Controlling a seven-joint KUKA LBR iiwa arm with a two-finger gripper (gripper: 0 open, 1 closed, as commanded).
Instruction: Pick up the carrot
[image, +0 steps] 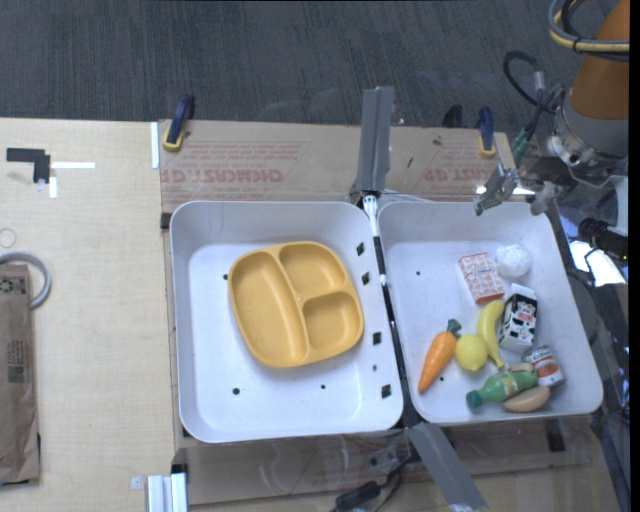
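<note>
- Far left on the tabletop (90, 300) there's a brown paper bag (17, 370) lying flat at the edge, with a grey ring (38, 278) just beside it.
- The left bin (190, 330) has one thing in it: a yellow divided plate (295, 302) with three compartments, sitting roughly in the middle.
- Behind both bins there's a strip of cardboard (260, 165) with red lettering, held by blue clamps (180, 120) at the far edge.
- The right bin (420, 250) is where all the stuff is, bunched toward the near right corner.
- The carrot (436, 358) is the leftmost item in that pile, orange with a green top, lying tilted with the tip pointing near-left. A yellow lemon (470, 352) sits just beside it on the right.
- Then a banana (489, 328), a small milk carton (519, 322) with a cow print, and a green bottle (497, 388) lying down by a bread roll (527, 399).
- Further back: a red and white packet (481, 276) and a white ball-ish thing (513, 260).
- The pincer (520, 185) hangs over the far right corner of the right bin, well apart from the carrot, nothing in it. Honestly can't tell if it's released or clenched from this angle.
</note>
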